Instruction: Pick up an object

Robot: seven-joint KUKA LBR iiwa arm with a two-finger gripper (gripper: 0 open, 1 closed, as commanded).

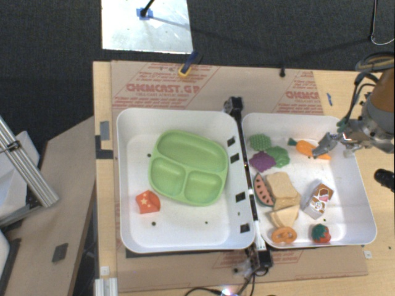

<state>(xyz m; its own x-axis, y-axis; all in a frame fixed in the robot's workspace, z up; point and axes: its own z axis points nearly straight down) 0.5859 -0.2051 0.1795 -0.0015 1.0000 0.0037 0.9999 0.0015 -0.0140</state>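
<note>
The right bin (364, 217) holds several toy foods. Among them are an orange carrot (303, 145), purple grapes (261, 161), a green bumpy piece (260, 142), a watermelon slice (264, 190), bread slices (284, 191), a small carton (318, 199), an orange pretzel-like piece (284, 235) and a red fruit with a green top (320, 233). My gripper (326, 145) hangs over the bin's far right part, right beside the carrot and overlapping its right end. Nothing is visibly held.
The left bin (133, 227) holds a green divided plate (188, 167) and a small red-orange block (148, 202). A black divider strip (245, 177) runs between the bins. A metal sheet (147, 17) lies behind the bench, and an aluminium frame (24, 165) stands at left.
</note>
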